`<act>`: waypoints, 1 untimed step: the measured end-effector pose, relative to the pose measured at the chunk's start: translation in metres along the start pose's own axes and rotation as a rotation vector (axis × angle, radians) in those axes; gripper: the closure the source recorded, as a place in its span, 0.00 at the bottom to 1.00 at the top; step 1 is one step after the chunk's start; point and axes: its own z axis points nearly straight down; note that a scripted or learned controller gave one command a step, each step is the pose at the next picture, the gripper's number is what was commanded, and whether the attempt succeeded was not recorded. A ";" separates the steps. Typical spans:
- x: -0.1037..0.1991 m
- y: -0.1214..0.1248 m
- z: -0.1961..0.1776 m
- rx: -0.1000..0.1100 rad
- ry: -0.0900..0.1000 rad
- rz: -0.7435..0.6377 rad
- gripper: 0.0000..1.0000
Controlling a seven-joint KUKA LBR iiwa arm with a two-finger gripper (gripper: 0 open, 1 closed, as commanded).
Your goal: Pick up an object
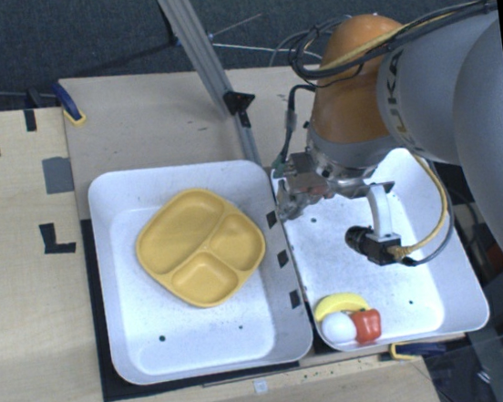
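A yellow divided plate (200, 245) lies in the left bin (138, 348). In the right bin (431, 310), at its front left corner, sit a yellow banana-shaped piece (340, 302), a white egg-like ball (340, 326) and a small red object (367, 325), all touching. My gripper (299, 197) hangs over the back left part of the right bin, near the divider between the bins, well behind those three items. The wrist and orange band hide its fingers from above.
The grey arm fills the upper right and covers the right bin's back. A black cable fitting (372, 244) hangs over the right bin's middle. A slanted metal pole (206, 63) crosses the bench behind the bins.
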 end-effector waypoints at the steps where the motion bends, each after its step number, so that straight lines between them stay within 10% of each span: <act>1: 0.061 -0.013 0.007 0.000 0.000 -0.001 1.00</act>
